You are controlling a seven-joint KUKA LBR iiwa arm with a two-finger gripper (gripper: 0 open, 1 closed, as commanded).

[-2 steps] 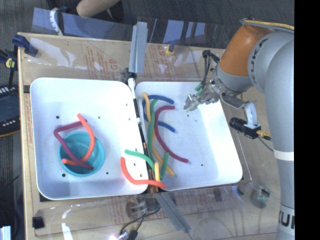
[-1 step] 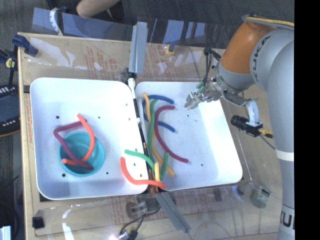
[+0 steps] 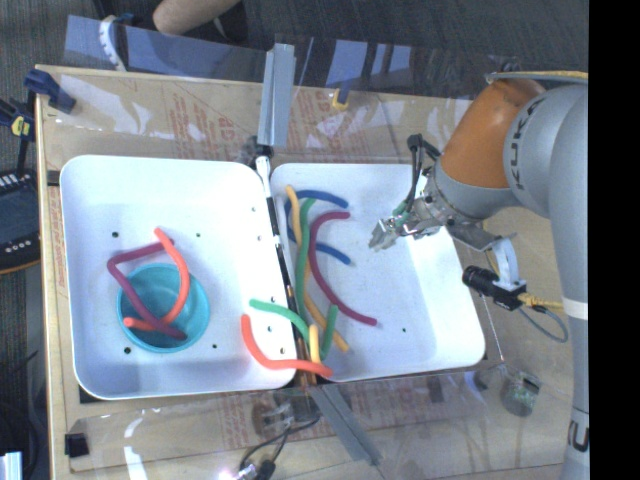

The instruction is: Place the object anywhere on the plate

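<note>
We see the grey arm with its orange band (image 3: 490,133) reaching in over the right shallow white bin (image 3: 455,318), its two-finger gripper (image 3: 385,236) hanging above the bare floor near that bin's far right part. Nothing shows between the small metal tips, and we cannot tell whether they are spread or closed.

The round blue plastic plate (image 3: 200,313) sits in the left shallow white bin (image 3: 90,188), toward its near left corner. A maroon flexible rod (image 3: 125,268) and an orange flexible rod (image 3: 175,258) lie across the plate, partly resting on it.

In the right bin, along its left wall, lies a tangle of rods: a blue curved rod (image 3: 325,200), a green rod (image 3: 303,238), a purple curved rod (image 3: 330,288) and a yellow rod (image 3: 293,208). At the near end of the divider between the bins, a red-orange bent rod (image 3: 262,353) and a green bent rod (image 3: 280,313) straddle both bins.
</note>
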